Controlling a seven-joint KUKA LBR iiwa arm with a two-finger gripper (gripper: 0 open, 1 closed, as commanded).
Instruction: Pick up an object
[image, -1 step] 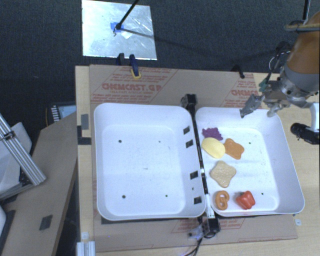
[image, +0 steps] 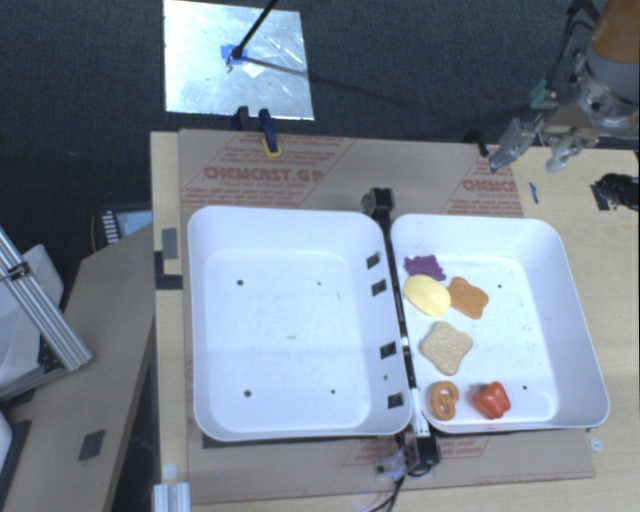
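While well apart, toys (image: 447, 335) below end effector (image: 533, 145).

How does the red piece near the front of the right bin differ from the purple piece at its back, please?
The red piece lies near the front edge of the right bin; the purple piece lies toward the back, close to the divider. The red piece looks chunky and rounded, whereas the purple piece looks flatter with a lumpy outline. The red piece sits beside an orange ring, the purple piece beside a yellow oval. Both are small and rest apart from the gripper.
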